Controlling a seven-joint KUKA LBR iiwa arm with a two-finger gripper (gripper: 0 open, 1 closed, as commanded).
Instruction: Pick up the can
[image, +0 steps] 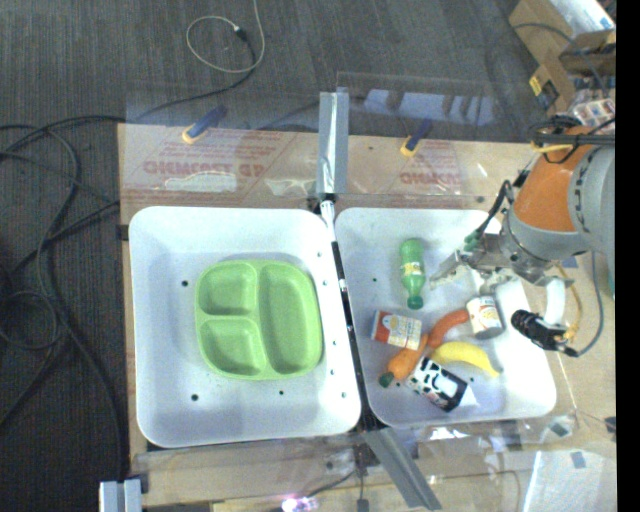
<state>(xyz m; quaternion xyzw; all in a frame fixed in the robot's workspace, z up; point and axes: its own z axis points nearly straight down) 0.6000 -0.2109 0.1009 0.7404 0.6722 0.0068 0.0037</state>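
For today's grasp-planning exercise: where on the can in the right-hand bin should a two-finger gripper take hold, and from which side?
Probably from above, fingers closing across the can's round sides. It seems to stand upright, lid facing up, with the carrot and banana close beside it, so a sideways approach looks crowded. The gripper is already close by.

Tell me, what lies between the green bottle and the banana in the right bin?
In the camera view, the carrot lies slantwise between the green bottle and the banana, with the small orange carton just left of it.
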